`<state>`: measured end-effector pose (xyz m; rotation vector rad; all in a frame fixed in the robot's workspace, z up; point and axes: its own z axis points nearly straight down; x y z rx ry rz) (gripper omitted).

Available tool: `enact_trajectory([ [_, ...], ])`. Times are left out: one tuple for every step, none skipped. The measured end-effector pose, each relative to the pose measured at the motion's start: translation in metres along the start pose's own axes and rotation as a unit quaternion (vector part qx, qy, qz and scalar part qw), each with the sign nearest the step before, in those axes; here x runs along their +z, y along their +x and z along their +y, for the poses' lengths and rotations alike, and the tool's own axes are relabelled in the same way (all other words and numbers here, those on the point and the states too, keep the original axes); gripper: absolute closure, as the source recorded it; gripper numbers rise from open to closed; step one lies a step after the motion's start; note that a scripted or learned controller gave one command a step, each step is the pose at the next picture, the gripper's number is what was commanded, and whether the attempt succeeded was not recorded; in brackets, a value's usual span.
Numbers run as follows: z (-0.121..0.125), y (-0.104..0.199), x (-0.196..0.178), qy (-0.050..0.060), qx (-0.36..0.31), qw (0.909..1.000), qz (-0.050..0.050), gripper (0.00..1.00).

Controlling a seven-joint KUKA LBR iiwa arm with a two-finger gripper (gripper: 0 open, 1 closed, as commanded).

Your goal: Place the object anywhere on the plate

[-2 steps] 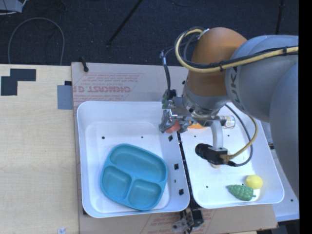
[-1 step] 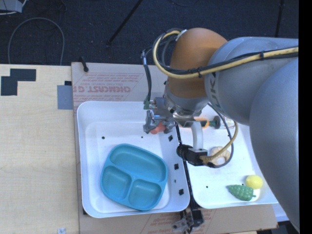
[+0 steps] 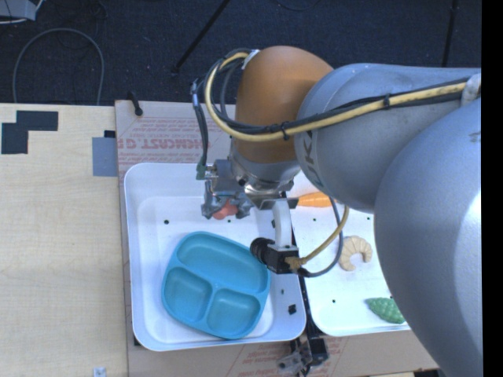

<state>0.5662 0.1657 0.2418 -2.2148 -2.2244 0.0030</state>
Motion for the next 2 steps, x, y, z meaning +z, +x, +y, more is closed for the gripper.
enact_trajectory([
  [-0.0047, 0.0466, 0.0205, 0.001, 0.002, 1.0000, -0.001, 1.00],
  [-0.0054, 0.0472, 0.0203, 0.001, 0.001, 1.0000, -0.001, 0.00],
])
